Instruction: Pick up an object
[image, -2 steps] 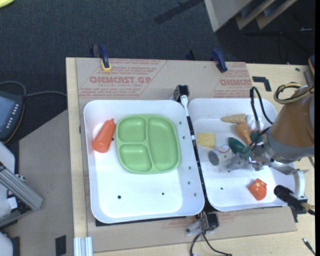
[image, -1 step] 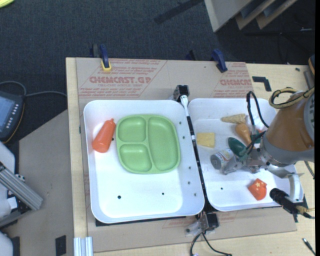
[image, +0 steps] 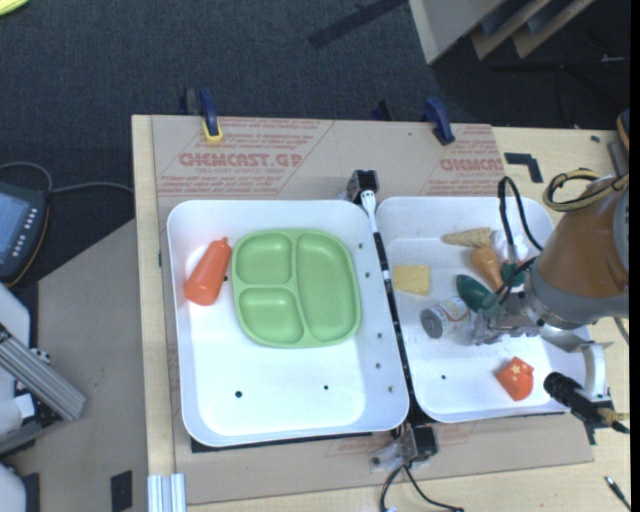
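A: On the counter (image: 300, 150), what print was legible?
B: "CHEMCAST", red. Right bin (image: 460, 395): claw (image: 490, 325) low beside a grey cylinder (image: 433, 322); finger state indeterminate. Red block (image: 516, 379) lay nearby.

The divided plate (image: 297, 287) lies in the left bin (image: 200, 400), the bottle (image: 207, 272) just beside it at nine o'clock. In the right bin (image: 450, 395), a square block (image: 412, 279) lies at ten o'clock, a small toy (image: 516, 378) at five o'clock.

"CHEMCAST" in red on bench board (image: 240, 160).
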